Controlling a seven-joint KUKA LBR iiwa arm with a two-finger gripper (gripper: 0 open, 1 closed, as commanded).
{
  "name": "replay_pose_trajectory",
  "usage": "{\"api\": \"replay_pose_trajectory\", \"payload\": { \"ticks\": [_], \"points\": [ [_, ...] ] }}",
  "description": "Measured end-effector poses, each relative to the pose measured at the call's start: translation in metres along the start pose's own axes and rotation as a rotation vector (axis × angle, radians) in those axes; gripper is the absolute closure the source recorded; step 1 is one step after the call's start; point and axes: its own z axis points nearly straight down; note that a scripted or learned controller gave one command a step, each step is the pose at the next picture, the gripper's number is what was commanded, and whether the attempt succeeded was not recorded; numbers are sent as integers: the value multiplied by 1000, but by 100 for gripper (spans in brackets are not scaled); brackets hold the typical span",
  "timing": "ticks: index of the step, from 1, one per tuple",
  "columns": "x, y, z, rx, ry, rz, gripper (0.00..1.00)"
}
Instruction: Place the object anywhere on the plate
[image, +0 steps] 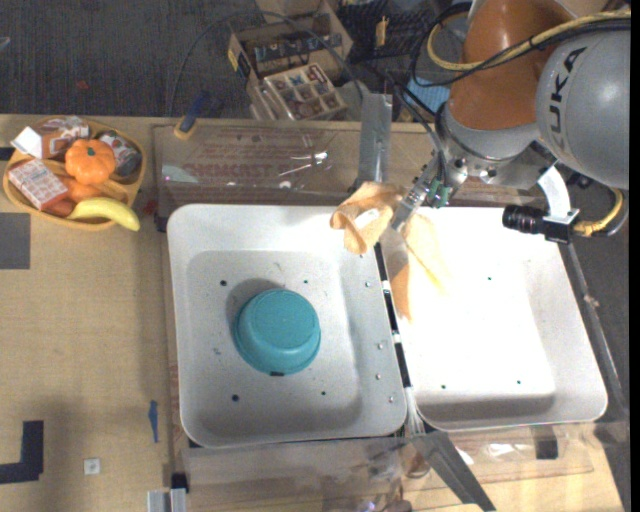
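Teal plate (277, 330) sits in the left bin (195, 250).
I see my gripper (405, 212) pinching a tan cloth (365, 215) at upper centre.

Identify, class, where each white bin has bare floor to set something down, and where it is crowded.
The right bin has bare floor from its middle to the near and right walls. The left bin is free around the teal plate. Crowded: the divider's far end, where the gripper dangles a tan cloth.
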Motion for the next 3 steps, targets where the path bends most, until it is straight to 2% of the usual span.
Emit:
{"api": "replay_pose_trajectory", "payload": {
  "ticks": [1,2,3],
  "points": [
    [45,26,4,-1,1,-399,100],
    [83,69,0,-4,-3,-707,100],
    [123,103,5,-3,-2,-710,100]
  ]
}}
